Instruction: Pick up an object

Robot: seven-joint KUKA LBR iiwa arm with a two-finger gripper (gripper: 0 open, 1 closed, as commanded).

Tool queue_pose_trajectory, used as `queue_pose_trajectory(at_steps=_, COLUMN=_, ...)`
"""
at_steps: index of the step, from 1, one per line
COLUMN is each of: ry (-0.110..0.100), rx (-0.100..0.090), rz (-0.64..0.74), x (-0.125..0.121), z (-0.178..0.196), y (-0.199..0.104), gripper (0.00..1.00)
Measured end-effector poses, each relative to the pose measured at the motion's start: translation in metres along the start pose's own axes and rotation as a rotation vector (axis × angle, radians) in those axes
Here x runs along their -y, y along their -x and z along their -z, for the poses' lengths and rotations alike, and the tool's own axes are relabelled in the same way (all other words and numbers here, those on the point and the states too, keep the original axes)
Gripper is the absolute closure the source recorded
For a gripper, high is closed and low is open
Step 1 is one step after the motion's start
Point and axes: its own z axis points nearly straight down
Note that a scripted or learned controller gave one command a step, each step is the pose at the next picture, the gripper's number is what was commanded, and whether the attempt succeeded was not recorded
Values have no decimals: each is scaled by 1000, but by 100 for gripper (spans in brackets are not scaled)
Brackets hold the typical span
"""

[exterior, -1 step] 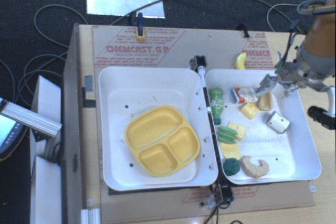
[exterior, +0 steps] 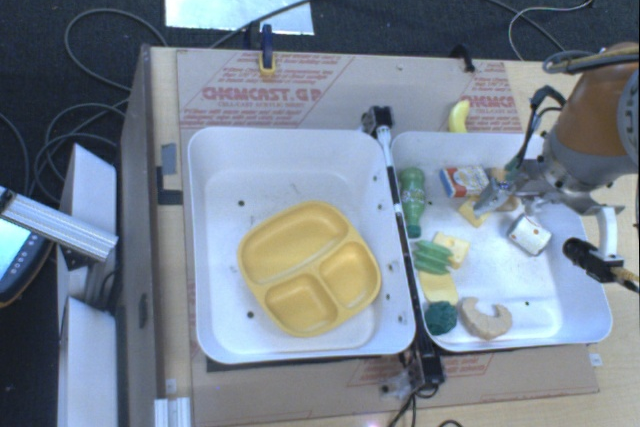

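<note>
My gripper hangs low over the upper middle of the right bin, reaching in from the right. Its tip is right next to a yellow wedge and a red and white box. A small white block lies just below right of it. Further left in the same bin are a green bottle, a green pod, a pale yellow block, a yellow slab, a dark green broccoli piece and a curved bread piece.
The left bin holds a yellow divided plate. A banana lies on the bench behind the right bin. The ridge where the two bins meet runs down the middle. Cables trail on the floor behind.
</note>
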Motion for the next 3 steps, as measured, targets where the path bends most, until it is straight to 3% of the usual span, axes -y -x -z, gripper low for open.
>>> queue_pose_trajectory(at_steps=1, ry=6, rx=2, rz=4, x=-44, z=-45, y=-5, gripper=0)
queue_pose_trajectory(at_steps=2, ry=12, rx=7, rz=6, x=-45, z=-32, y=-3, gripper=100)
queue_pose_trajectory(at_steps=3, ry=4, rx=0, rz=1, x=10, z=36, y=-29, gripper=100)
